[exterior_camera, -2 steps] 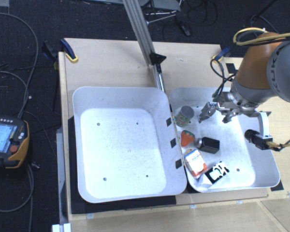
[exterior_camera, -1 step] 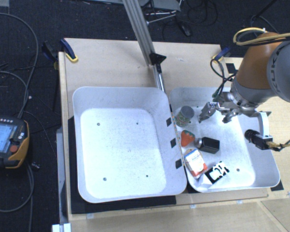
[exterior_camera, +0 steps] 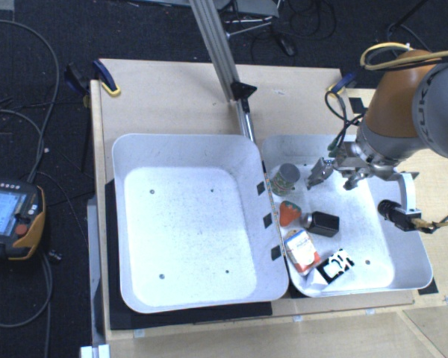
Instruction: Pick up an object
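Note:
The right bin [exterior_camera: 373, 237] holds several small objects. A grey-green round cup [exterior_camera: 286, 177] lies near its far left corner. Just below it sit an orange-red lump [exterior_camera: 289, 213] and a black block [exterior_camera: 325, 223]. A white and red box [exterior_camera: 302, 249] and a black and white item [exterior_camera: 334, 265] lie by the near rim. My gripper [exterior_camera: 335, 177] hangs over the far part of this bin, right of the cup and above the black block. It is open, its two fingers spread, with nothing between them.
The left white bin [exterior_camera: 187, 222] stands beside the right one, their rims meeting near the middle. A slanted metal pole [exterior_camera: 218, 39] rises behind the bins. The arm's orange band [exterior_camera: 399, 88] and cables lie over the bench's far right.

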### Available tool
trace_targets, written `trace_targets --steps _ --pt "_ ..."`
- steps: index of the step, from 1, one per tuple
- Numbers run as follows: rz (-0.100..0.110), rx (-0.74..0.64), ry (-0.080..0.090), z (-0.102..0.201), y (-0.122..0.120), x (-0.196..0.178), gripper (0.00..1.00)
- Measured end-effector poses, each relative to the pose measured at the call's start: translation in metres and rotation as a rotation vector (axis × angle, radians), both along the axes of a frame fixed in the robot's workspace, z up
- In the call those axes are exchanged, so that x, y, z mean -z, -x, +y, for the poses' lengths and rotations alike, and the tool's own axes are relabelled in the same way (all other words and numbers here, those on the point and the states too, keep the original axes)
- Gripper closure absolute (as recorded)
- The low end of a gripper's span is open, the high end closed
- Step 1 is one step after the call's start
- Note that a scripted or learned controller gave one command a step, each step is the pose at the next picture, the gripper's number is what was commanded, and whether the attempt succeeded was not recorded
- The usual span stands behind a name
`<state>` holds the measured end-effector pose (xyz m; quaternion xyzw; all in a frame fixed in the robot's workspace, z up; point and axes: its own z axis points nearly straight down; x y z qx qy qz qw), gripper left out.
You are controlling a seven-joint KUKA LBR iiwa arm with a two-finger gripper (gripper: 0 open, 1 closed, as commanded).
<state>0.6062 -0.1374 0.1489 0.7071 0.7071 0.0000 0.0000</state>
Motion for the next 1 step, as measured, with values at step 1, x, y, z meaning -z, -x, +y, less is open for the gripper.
trace_targets --steps 1 --pt "0.000 0.000 0.000 0.0000 0.0000 0.0000 0.00"
